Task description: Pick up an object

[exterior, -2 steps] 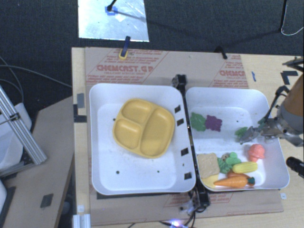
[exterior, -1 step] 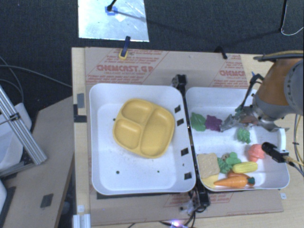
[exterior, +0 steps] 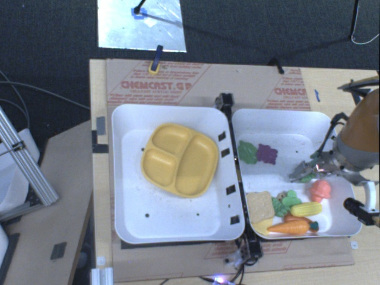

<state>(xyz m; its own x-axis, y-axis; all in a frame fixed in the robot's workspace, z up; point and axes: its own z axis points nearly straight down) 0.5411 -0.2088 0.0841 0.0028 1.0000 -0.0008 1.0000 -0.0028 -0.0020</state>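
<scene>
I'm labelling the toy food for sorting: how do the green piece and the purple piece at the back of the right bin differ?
The green piece is leaf green; the purple piece is grape purple. The green one lies nearer the divider between the bins, the purple one nearer the gripper. The green one looks slightly larger. Both are small, bumpy-edged, lie side by side on the right bin floor, apart from the gripper.

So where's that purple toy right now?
The purple toy lies in the right bin, toward its back left, just right of the green leafy piece.
</scene>
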